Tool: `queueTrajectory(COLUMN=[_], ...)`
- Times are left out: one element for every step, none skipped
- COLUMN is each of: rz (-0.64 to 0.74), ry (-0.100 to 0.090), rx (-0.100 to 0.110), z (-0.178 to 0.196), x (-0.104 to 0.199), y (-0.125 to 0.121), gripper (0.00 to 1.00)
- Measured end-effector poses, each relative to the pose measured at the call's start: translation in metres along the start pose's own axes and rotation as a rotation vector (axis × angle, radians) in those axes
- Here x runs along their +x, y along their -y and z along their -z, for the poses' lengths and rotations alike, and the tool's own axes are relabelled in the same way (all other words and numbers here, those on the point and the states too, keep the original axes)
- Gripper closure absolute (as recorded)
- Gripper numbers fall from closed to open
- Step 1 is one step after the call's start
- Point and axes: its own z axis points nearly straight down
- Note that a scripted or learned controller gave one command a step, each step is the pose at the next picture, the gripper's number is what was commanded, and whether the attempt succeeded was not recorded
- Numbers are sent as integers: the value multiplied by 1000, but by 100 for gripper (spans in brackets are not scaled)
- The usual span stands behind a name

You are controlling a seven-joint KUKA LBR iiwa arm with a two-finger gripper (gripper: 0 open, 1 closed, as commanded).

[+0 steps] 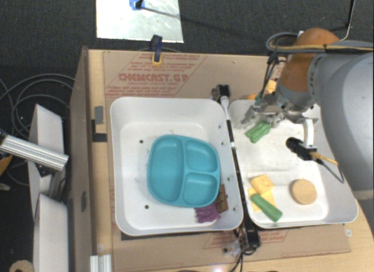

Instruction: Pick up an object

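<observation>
We see the gripper (267,119) over the right-hand bin (274,161), at a green cylinder (257,131) (clenched or released, we cannot tell).

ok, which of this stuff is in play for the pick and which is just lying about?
In play: gripper; green piece just by it, likely target; right bin.
Lying about: yellow block; green stick; tan disc; blue plate, purple scrap and brown bit in left bin.
</observation>
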Motion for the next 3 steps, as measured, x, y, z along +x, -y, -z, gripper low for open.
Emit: queueTrajectory(rz=[-4,-7,-2], ry=[0,0,1], rx=[6,9,6], z=[0,-1,10], x=[5,7,7], y=[-1,7,5], gripper=[0,0,100])
